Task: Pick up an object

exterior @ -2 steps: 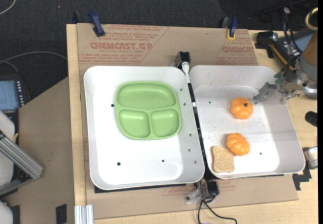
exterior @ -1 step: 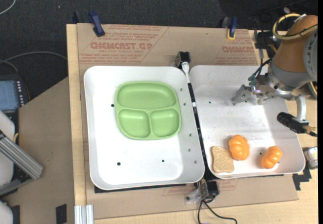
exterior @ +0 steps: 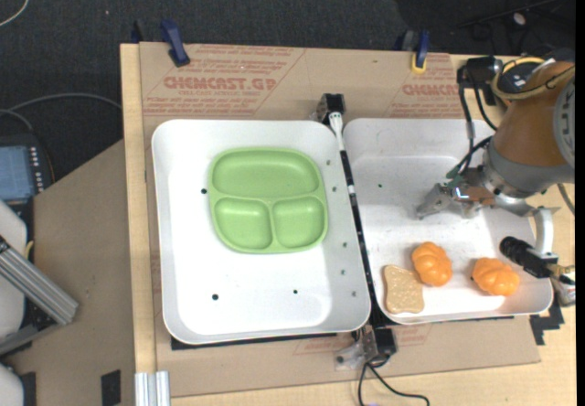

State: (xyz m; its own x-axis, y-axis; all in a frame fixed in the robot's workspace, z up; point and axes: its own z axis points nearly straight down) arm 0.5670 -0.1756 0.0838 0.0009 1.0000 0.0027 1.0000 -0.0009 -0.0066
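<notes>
Far to the gripper's left, a pale green three-compartment plastic plate (exterior: 269,199) lies in the left white bin (exterior: 183,240). Behind it, red "CHEMCAST GP" lettering (exterior: 219,81) marks the brown board. Over the right white bin (exterior: 393,153), the two-finger gripper (exterior: 437,203) hangs with fingers spread, holding nothing. Just below it sit a tan bread-slice toy (exterior: 403,290), an orange pumpkin-shaped toy (exterior: 431,264) and, rightward, a second orange lump (exterior: 495,275).
</notes>
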